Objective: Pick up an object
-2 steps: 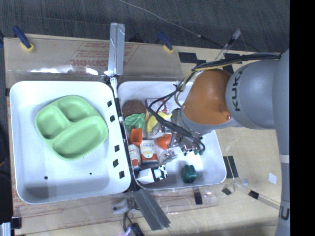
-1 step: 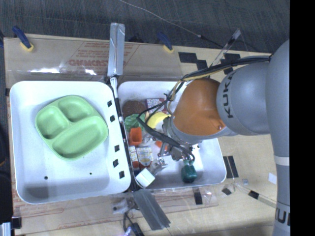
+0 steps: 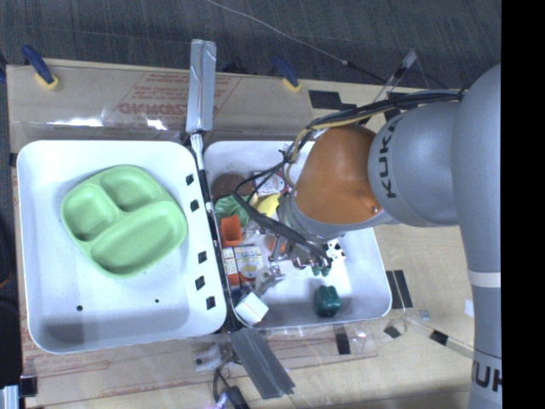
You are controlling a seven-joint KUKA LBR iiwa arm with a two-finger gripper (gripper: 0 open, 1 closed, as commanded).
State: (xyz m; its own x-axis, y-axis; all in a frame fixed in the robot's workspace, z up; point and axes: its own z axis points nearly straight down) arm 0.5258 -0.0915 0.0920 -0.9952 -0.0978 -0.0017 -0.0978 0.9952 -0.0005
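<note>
The gripper point(image 3: 294, 250) is lowered into the right bin point(image 3: 366, 267), largely hidden beneath the orange band point(image 3: 336, 181); its state cannot be told. Cluttered objects point(image 3: 243, 228) are partly covered; a green object point(image 3: 327, 300) lies apart.

**Camera placement: single fixed overhead view**

One camera, mounted above the bench point(image 3: 111, 100), looking down at a slant. Landmark: the divider point(image 3: 207, 228) between the two bins. Left of it, the left bin point(image 3: 43, 228) in full; right of it, the right bin point(image 3: 362, 292), partly covered by the arm point(image 3: 426, 169) entering from the right. Above the divider, dark floor point(image 3: 128, 15). Middle range; both bins fit in frame.
</note>
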